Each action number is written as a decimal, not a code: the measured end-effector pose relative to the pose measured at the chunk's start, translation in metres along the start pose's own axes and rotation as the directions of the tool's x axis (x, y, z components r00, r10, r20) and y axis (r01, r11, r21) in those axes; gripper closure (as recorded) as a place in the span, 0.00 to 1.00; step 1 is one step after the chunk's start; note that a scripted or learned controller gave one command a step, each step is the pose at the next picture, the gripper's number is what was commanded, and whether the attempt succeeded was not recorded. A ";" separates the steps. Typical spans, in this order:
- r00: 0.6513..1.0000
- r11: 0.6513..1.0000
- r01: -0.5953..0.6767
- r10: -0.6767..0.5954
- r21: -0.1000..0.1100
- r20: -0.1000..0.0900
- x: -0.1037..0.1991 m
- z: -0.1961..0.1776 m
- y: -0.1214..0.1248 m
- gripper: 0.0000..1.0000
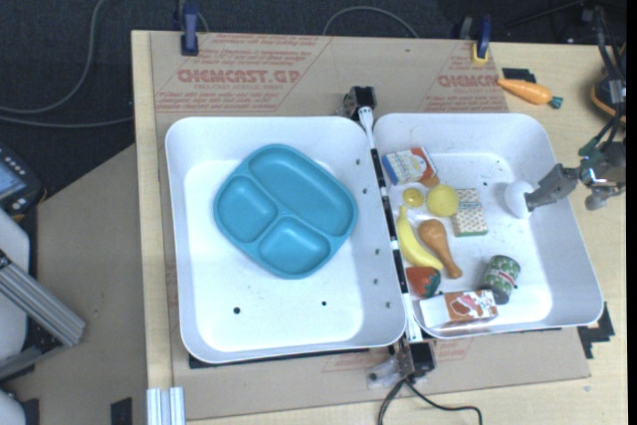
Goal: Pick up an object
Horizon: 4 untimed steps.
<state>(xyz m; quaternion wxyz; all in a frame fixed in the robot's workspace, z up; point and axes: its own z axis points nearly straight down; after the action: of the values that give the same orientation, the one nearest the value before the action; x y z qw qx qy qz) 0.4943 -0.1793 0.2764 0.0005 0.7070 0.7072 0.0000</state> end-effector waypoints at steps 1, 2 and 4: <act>1.000 1.000 0.005 -0.005 0.012 -0.007 0.064 0.110 -0.002 0.00; 1.000 1.000 -0.001 0.001 -0.008 0.001 0.084 0.179 0.040 0.00; 1.000 1.000 0.000 0.000 -0.017 0.006 0.076 0.185 0.105 0.00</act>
<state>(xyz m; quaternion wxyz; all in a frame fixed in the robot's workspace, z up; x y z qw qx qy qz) 0.5995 -0.1039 0.0915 0.0087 0.7069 0.7072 0.0039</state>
